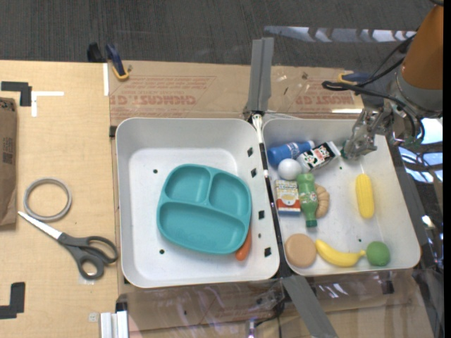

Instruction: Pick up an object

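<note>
My gripper [358,146] hangs over the far right part of the right bin [402,210], just right of a black-and-white carton [318,155]. Nothing shows in its grasp. Beside the carton lie a blue bottle [289,150] and a white ball [289,167]. Below them are a small red-and-white box [286,194], a green bottle [307,199] and a tan cookie [323,201]. A yellow corn cob [364,196] lies below the gripper. Along the near wall sit a tan round piece [301,250], a banana [338,254] and a green lime [378,253].
The left bin [134,189] holds a teal divided plate [204,208] with an orange carrot [244,248] poking out from under its right edge. On the bench at left lie scissors [77,245] and a tape roll [47,198]. A blue clamp [116,60] sits at the back.
</note>
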Robot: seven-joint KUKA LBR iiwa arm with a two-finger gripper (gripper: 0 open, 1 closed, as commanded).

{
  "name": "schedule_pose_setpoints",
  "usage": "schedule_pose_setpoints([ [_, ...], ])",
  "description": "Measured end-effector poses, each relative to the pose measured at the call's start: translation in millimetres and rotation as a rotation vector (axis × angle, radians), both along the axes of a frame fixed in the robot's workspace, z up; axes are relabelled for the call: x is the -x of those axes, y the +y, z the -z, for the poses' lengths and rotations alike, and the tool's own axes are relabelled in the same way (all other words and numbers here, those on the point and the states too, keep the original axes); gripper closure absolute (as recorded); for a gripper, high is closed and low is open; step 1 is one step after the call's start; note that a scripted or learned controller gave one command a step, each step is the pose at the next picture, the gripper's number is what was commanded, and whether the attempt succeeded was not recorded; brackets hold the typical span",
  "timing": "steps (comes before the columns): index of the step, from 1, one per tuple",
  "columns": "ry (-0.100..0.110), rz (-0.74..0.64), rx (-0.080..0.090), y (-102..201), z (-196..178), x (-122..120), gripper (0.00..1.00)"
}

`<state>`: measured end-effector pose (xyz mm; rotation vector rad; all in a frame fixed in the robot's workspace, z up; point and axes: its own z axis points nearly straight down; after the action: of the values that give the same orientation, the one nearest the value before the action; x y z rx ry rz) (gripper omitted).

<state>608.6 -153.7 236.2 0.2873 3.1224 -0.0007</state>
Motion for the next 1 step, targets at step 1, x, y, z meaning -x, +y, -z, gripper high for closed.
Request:
schedule_pose_setpoints([
  [1, 0.001, 0.0, 0.0, 0.0, 0.6, 0.3, 0.0],
])
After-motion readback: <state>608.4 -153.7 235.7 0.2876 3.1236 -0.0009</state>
